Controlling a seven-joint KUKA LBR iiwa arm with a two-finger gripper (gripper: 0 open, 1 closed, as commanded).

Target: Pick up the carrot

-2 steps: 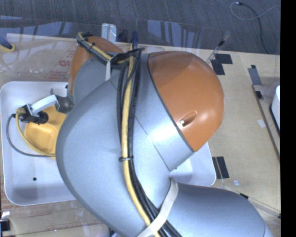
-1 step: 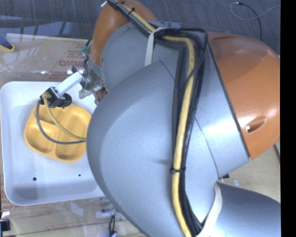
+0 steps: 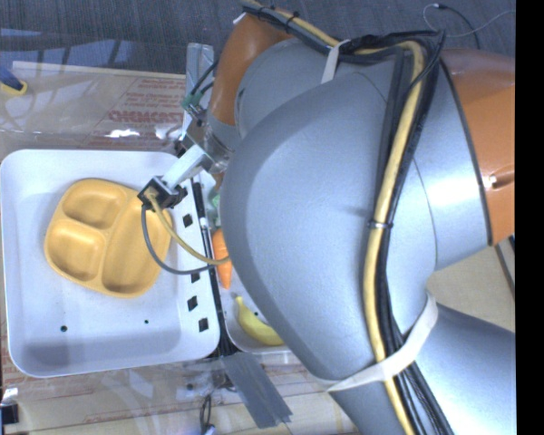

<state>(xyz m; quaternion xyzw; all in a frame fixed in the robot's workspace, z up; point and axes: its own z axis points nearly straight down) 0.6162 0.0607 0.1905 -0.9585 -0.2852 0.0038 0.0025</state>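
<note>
Carrot shows as a thin orange sliver at the near edge of the right-hand bin, just beside the dividing rim and almost wholly covered by the grey arm; a yellow banana lies near it. The left bin holds a yellow divided tray. How the end effector stands cannot be told, as the arm's bulk hides it. Judged risks: closing blind on the banana, or striking the bin rim
</note>
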